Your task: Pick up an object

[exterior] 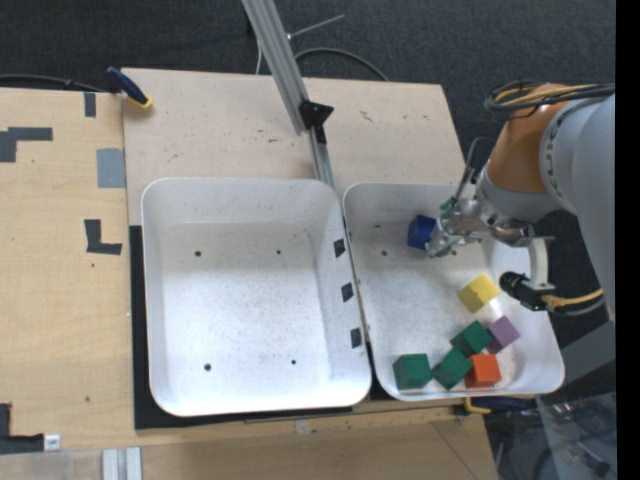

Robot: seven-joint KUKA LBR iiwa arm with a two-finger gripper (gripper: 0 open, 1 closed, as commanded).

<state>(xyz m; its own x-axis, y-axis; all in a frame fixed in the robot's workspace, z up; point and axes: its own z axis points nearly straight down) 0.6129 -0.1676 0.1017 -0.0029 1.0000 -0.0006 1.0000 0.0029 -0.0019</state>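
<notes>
Where the right bin [395, 268] holds the arm's gripper [440, 236], we log a blue block [420, 231] touching its left side; whether it is held we cannot tell. Yellow [478, 292], purple [503, 330], orange [484, 369] and green blocks [412, 370] lie nearer the bin's front corner

Two white bins [250, 193] sit side by side. The right bin holds seven blocks: three green [411, 370], one each blue [421, 232], yellow [479, 292], purple [503, 330] and orange [485, 369].

A blue-and-yellow clamp [129, 87] sits at the upper left on the wooden bench [60, 218]; a slanted metal pole [278, 48] crosses the top centre (grey tape patches [110, 167] lie further left).
</notes>
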